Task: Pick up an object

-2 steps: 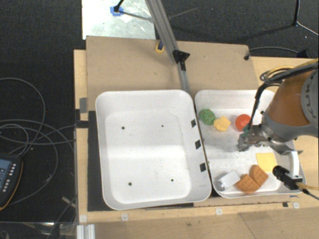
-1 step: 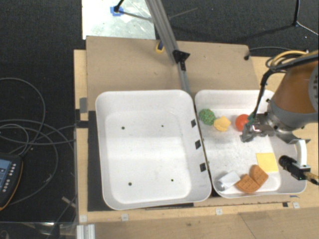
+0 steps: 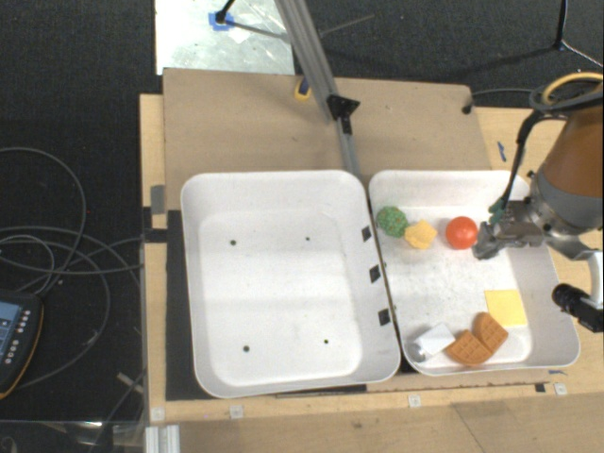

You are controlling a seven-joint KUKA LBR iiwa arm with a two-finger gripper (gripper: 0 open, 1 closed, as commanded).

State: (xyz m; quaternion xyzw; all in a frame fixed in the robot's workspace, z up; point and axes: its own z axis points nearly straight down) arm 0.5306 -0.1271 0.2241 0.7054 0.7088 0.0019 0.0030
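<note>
The right bin [image 3: 444, 192] holds a green broccoli-like piece [image 3: 392, 221], a small yellow lump [image 3: 421, 235] and a red tomato [image 3: 461, 232] in a row near its back. At its front lie a yellow square block [image 3: 506, 307], two brown waffle pieces [image 3: 478, 341] and a small white item [image 3: 432, 340]. My gripper [image 3: 489, 243] hangs just right of the tomato, low over the bin, its dark body close beside the fruit. The arm's orange band shows above it at the right edge.
The left bin [image 3: 217, 206] sits beside the right one, with black clips along their shared rim. A grey pole [image 3: 311, 50] slants across the brown board behind the bins. Cables lie on the dark floor at left.
</note>
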